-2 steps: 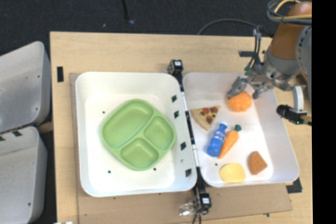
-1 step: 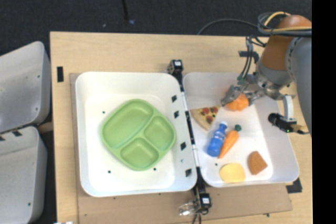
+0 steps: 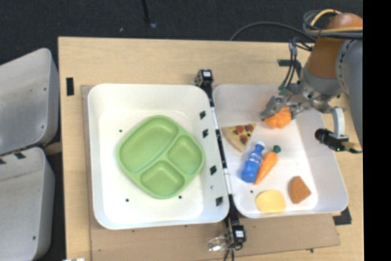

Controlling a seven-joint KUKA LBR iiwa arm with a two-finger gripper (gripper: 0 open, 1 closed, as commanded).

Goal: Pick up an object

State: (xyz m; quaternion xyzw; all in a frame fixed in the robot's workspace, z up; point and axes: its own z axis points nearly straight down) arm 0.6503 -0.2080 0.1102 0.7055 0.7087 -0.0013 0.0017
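Camera view: looks down at a slant on a tan bench [image 3: 146, 61] bearing two white bins set side by side
Orange object: a small rounded orange piece [image 3: 279, 118] lies in the far part of the right bin [image 3: 327, 177], near its far wall and right of the bin's middle
Gripper: the gripper [image 3: 278, 108] sits directly over the orange object, its dark fingers coming down on the piece's far-left side; how wide they stand, and whether the piece lies between them, cannot be told from this angle
Arm: the grey arm [image 3: 327, 70] with its orange band enters from the right and bends down to the gripper, with cables looping behind it
Pizza slice: a toy pizza slice [image 3: 240, 135] lies at the left side of the right bin, just left of and nearer than the orange object
Bottle: a blue bottle with a white cap [image 3: 252, 163] lies tilted in the middle of the right bin
Carrot: an orange carrot with a green tip [image 3: 267, 166] lies touching the bottle's right side
Yellow piece: a rounded yellow item [image 3: 270, 200] rests at the near edge of the right bin
Brown piece: a brown bread-like item [image 3: 299, 189] lies just right of the yellow one
Left bin: the left bin [image 3: 104, 192] holds a green divided plate [image 3: 160, 156] with three compartments, near its middle
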